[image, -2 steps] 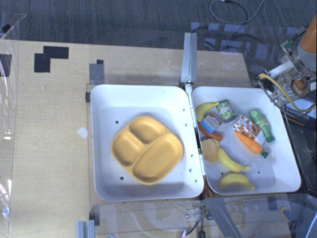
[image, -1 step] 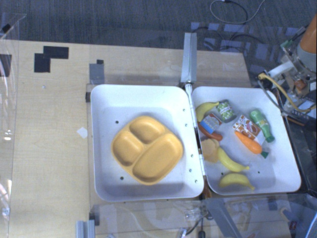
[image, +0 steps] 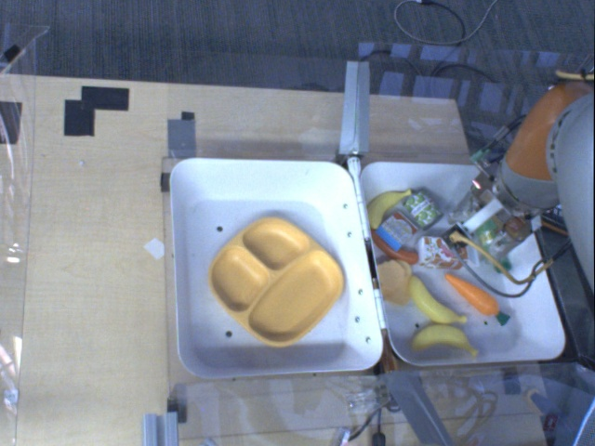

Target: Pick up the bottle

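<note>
I see the bottle (image: 420, 251) lying near the centre of the right bin (image: 544, 340), its blue cap at nine o'clock. A carrot (image: 472, 295) lies at its four o'clock, two bananas (image: 432, 302) at six. The gripper (image: 479, 223) hangs at its two o'clock; I cannot tell its opening. A yellow tray (image: 277, 279) sits in the left bin (image: 191, 249).

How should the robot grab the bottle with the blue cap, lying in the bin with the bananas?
Probably around the middle of the bottle, coming straight down from above. It lies on its side on the floor of the bin, so its round body faces up. A banana and a white packet crowd it, so coming in sideways looks harder.
</note>
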Controlling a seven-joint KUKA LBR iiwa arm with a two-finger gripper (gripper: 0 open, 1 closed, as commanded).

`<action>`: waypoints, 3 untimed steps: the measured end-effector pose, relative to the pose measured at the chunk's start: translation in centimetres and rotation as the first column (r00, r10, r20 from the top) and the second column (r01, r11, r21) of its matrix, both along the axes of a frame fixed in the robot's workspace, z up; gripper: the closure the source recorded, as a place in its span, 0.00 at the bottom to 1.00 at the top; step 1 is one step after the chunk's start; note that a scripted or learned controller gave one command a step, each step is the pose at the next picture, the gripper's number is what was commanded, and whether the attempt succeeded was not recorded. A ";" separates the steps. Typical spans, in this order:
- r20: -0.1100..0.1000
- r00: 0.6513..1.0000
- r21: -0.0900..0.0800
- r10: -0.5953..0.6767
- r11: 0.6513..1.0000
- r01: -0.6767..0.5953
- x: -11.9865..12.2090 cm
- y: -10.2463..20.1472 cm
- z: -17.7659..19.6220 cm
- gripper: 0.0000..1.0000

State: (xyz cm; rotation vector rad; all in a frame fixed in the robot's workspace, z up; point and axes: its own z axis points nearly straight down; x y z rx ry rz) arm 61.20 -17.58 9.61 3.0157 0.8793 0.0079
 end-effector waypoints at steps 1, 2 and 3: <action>0.001 0.999 0.000 0.035 0.999 -0.035 4.0 4.9 5.8 0.00; -0.001 0.999 0.000 -0.042 0.999 0.042 4.3 4.3 0.0 0.00; 0.000 0.995 0.000 -0.103 0.995 0.103 4.1 4.6 4.8 0.00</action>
